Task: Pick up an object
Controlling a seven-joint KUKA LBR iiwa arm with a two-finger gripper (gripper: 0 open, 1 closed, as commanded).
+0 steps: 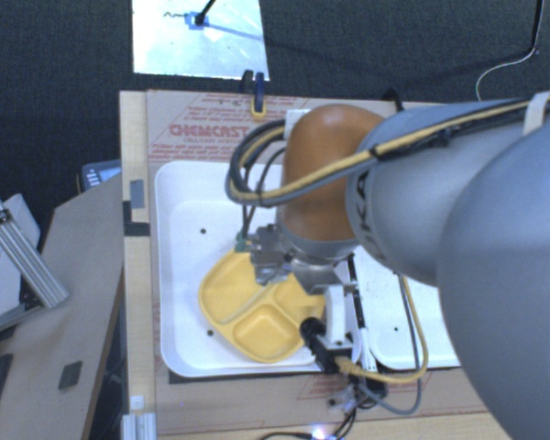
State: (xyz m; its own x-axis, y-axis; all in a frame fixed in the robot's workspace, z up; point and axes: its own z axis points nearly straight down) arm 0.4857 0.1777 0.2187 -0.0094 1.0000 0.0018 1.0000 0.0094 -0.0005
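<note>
A yellow divided plate (247,310) with compartments lies in the left white bin (188,236), toward its front right. The arm's orange wrist band (325,172) and grey body reach in from the right and hang over the bin. The gripper (273,266) sits directly over the plate's upper right part, its dark fittings touching or just above the plate. Its tips are hidden by the wrist.
The right bin (390,337) is mostly covered by the arm; a strip of its floor shows near the front. Cables loop around the wrist and hang at the front edge. A cardboard sheet (202,126) lies behind the bins. Grey tables stand at the left.
</note>
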